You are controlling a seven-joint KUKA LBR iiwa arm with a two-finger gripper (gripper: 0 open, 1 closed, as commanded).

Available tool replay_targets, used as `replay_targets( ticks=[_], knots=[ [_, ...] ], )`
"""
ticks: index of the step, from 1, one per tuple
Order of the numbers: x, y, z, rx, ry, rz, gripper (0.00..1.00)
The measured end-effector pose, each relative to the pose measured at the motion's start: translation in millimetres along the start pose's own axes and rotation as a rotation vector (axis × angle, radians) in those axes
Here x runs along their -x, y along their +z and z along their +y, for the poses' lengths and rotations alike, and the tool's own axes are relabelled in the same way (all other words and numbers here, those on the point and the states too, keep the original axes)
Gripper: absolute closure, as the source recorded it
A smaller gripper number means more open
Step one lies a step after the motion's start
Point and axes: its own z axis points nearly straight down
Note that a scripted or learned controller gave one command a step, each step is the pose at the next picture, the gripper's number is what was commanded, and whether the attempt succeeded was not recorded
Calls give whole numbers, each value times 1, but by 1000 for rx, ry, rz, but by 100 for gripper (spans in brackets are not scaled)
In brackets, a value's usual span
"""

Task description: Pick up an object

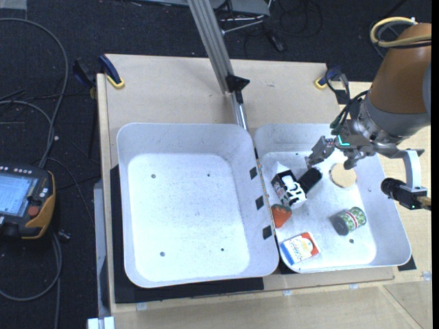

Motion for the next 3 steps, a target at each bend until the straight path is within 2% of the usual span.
replay_targets(
  ticks=[1, 3],
  knots=[
    [0, 0, 0, 0, 0, 0, 0],
    [13, 107, -16, -4, 1, 1, 0]
  ],
)
